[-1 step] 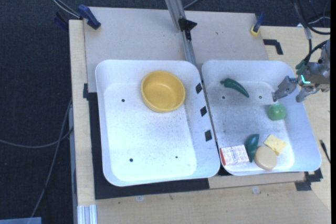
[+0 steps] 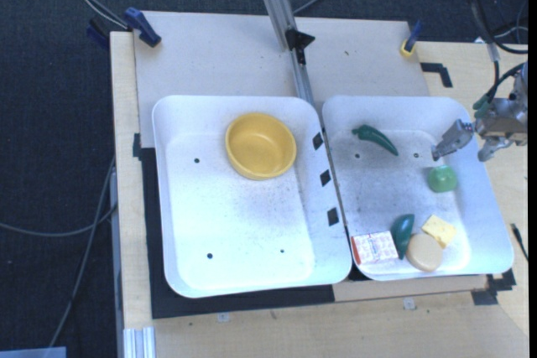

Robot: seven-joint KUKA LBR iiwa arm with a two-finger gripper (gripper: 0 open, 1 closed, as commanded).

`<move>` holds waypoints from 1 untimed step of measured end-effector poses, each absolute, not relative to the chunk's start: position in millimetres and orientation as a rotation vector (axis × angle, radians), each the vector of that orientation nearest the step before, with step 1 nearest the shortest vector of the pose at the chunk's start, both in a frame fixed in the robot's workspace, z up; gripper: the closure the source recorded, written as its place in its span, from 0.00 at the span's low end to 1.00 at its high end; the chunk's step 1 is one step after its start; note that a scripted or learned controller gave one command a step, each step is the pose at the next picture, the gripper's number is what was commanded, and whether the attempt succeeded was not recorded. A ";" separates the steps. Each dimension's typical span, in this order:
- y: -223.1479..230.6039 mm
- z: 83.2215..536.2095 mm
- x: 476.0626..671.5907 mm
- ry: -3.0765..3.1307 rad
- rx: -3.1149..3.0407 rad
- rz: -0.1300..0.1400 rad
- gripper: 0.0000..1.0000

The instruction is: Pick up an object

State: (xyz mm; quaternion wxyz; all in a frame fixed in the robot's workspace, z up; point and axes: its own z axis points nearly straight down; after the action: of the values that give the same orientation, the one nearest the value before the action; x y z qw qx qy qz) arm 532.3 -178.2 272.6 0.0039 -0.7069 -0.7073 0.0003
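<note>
My gripper [image 2: 466,148] hangs over the right bin's [image 2: 394,109] far right side, open, with nothing between its fingers [image 2: 445,144]. Just below it lies a small green ball [image 2: 441,179], apart from the fingertips. A dark green pepper [image 2: 375,138] rests to the left in the same bin. Along the bin's near edge sit a red-and-white box [image 2: 375,247], a teal piece [image 2: 403,227], a yellow block [image 2: 439,229] and a tan round piece [image 2: 424,254].
A yellow bowl [image 2: 261,145] stands at the back of the left bin [image 2: 239,264]. A metal rail [image 2: 281,8] slants down between the bins. Cables trail at the right by the arm.
</note>
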 end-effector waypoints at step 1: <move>-183.8 215.1 524.6 -2.210 -2.212 0.007 0.00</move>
State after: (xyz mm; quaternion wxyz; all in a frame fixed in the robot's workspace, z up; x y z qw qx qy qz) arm 524.6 -183.8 215.1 0.0072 -0.7074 -0.7068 0.0023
